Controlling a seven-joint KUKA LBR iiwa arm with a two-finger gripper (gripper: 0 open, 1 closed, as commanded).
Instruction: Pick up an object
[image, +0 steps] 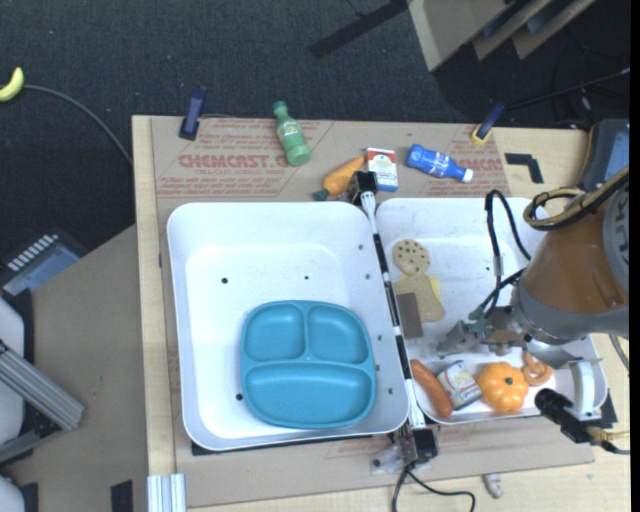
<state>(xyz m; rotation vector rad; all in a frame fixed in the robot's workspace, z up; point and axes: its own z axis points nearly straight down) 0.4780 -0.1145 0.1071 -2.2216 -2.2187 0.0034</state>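
Note:
The right bin (470, 222) holds a round cookie (410, 257), a tan bread slice (428, 298), a hot dog (431, 390), a small printed packet (460, 380), an orange pumpkin (503, 388) and a small brown ring (537, 371). My gripper (462, 340) hangs low over this bin's front half, just above the packet and left of the pumpkin, below the bread slice. The grey arm and its orange wrist band (570, 270) cover the bin's right side. Nothing shows between the gripper's tips.
A blue divided plate (307, 362) lies in the left bin (200, 250). Behind the bins on the board lie a green bottle (292, 135), a carrot (343, 177), a small carton (380, 168) and a blue bottle (438, 162). Blue clamps (192, 113) sit at the board's back edge.

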